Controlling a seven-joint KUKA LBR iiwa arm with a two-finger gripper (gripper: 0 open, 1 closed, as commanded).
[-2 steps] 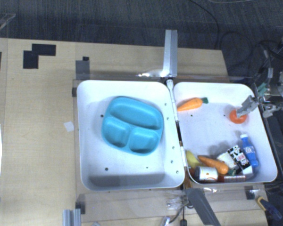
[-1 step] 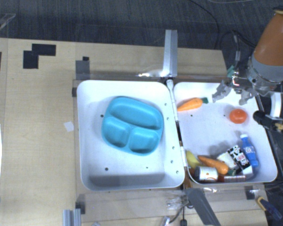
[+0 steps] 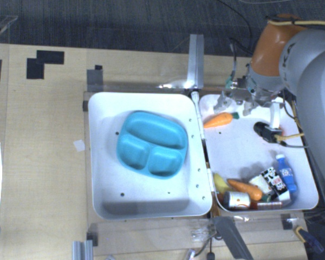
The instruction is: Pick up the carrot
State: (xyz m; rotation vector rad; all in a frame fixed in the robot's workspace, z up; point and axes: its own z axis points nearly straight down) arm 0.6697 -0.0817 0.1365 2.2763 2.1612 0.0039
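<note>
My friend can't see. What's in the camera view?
The robot's gripper hovers by the green end of a carrot at the far side of the right bin. A blue divided tray lies in the left bin, and small groceries are piled in the right bin's near corner.

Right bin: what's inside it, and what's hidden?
The carrot lies in the far-left corner of the right bin. At the near edge is a heap: orange piece, yellow piece, can, blue bottle. The floor under the heap and under the arm is covered.
</note>
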